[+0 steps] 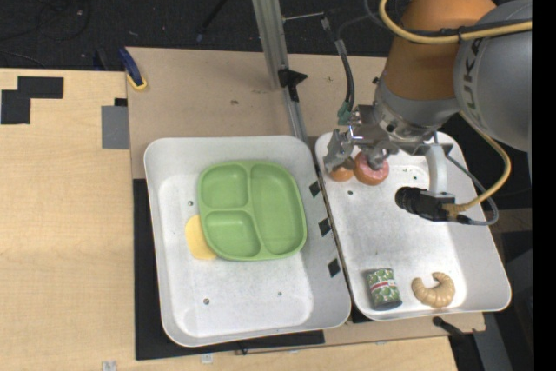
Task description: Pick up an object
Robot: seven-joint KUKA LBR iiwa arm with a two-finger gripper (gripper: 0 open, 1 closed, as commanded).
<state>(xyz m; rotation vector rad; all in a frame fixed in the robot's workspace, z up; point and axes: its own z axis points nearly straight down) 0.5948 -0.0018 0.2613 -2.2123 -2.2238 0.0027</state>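
**End effector down over the donut in the right bin's far corner**

The arm reaches in from the right and the end effector (pixel 358 154) sits low at the far-left corner of the right bin (pixel 486 274), right on top of a pink-frosted donut (pixel 373 172). Touching the donut on its left is a small orange-brown piece (pixel 341 173), what it is I can't make out. Are the fingers spread or closed? From this angle I cannot tell, and nothing reads clearly as pinched between them.

Nearer the camera, a small green can (pixel 381 288) stands upright and a croissant (pixel 434 289) lies just beside it, both well apart from the action. Over in the left bin (pixel 243 317), a green divided plate (pixel 253 210) lies on top of a yellow piece (pixel 198 239).

The risks, as I judge them: that donut sits tight against the bin's wall and against its neighbour, so a finger could land on the rim or on the wrong piece. A round, soft shape may also squirt sideways out of a closing pinch, and the lift comes up with nothing.
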